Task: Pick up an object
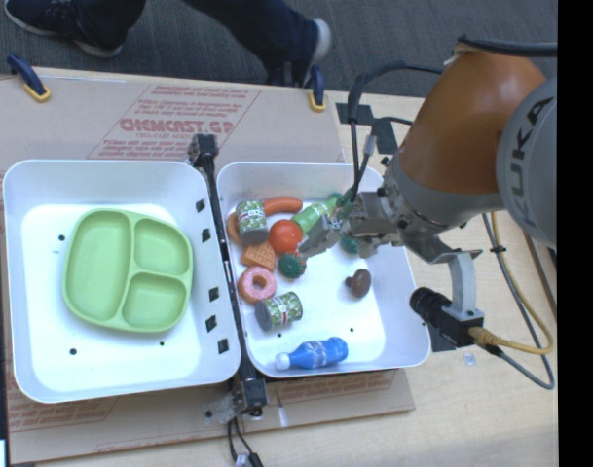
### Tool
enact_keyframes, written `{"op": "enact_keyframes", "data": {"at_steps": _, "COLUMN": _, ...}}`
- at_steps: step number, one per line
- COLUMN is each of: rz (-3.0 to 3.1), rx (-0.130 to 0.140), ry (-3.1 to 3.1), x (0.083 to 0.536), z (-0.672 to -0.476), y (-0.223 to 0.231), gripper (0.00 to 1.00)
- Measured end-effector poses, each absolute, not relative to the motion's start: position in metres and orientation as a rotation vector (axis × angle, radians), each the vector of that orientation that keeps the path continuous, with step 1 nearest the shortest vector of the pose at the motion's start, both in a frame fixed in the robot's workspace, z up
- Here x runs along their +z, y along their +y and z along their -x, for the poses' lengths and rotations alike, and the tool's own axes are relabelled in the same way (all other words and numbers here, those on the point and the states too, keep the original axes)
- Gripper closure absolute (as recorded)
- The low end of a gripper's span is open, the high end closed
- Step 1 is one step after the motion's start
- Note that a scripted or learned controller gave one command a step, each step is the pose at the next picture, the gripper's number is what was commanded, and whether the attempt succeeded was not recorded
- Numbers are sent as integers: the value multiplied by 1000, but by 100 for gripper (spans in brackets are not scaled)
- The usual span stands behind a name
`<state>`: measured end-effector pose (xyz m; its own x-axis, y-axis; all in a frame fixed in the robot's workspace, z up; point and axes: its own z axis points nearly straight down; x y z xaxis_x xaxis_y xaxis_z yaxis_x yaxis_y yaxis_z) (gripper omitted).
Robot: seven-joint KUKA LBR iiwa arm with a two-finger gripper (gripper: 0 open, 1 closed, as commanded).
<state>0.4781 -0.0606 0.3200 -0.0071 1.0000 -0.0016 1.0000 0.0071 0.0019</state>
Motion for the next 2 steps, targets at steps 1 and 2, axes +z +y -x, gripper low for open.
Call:
{"op": "enact_keyframes", "data": {"at_steps": 1, "rz": -2219, "rx": -7, "ry": 2231, "x": 200, "z": -476, "y": -92, "gripper": 0}}
{"op": "enact_keyframes", "data": {"at_steps": 2, "rz": -2209, "rx": 17, "ry": 2225, "x": 115, "z": -482, "y": -91, "gripper": 0}}
